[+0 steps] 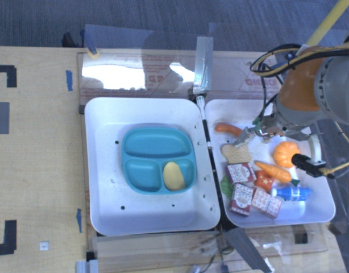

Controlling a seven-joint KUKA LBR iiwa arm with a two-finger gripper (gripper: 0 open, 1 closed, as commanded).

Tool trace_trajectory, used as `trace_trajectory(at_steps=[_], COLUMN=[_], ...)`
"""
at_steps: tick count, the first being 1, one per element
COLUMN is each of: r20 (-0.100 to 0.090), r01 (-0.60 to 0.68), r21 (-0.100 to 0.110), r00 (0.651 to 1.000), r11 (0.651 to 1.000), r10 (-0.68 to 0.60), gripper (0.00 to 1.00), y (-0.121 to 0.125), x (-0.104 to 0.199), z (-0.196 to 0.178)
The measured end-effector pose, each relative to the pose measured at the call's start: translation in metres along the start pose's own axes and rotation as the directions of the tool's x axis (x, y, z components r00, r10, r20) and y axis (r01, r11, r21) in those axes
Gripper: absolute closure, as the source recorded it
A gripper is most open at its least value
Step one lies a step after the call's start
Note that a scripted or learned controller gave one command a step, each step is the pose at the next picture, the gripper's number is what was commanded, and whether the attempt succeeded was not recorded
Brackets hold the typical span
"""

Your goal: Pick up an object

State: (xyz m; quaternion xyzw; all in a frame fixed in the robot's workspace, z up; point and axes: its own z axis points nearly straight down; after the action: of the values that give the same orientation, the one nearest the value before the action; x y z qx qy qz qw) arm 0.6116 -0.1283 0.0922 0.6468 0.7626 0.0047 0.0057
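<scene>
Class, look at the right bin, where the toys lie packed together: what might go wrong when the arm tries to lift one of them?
1. The claw hangs low between the sausage and the small pumpkin; it may knock one aside rather than grip it.
2. The carrot, toast and cartons touch, so a grab could catch two or slip.

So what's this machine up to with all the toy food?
A robot arm reaches in over the right bin, which holds a pile of toy food: a small pumpkin, a carrot, a slice of bread and some little boxes. Its gripper hangs low near the bread, with nothing visibly between its fingers. In the left bin sits a blue divided tray with a yellowish potato-like piece in one compartment.
</scene>
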Motion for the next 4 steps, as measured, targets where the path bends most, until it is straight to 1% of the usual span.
trace_trajectory(at_steps=[1,2,3,4], r20=[0.002,0.000,0.000,0.003], r01=[-0.053,0.115,0.115,0.100], r21=[-0.001,0.000,0.000,-0.002], r00=[0.999,0.993,0.993,0.995], r11=[0.999,0.993,0.993,0.995], r10=[0.053,-0.115,-0.115,-0.100], gripper=[0.00,0.00,0.00,0.00], y=[0.050,-0.021,-0.021,0.031], x=[0.016,0.021,0.021,0.021], z=[0.001,0.000,0.000,0.000])
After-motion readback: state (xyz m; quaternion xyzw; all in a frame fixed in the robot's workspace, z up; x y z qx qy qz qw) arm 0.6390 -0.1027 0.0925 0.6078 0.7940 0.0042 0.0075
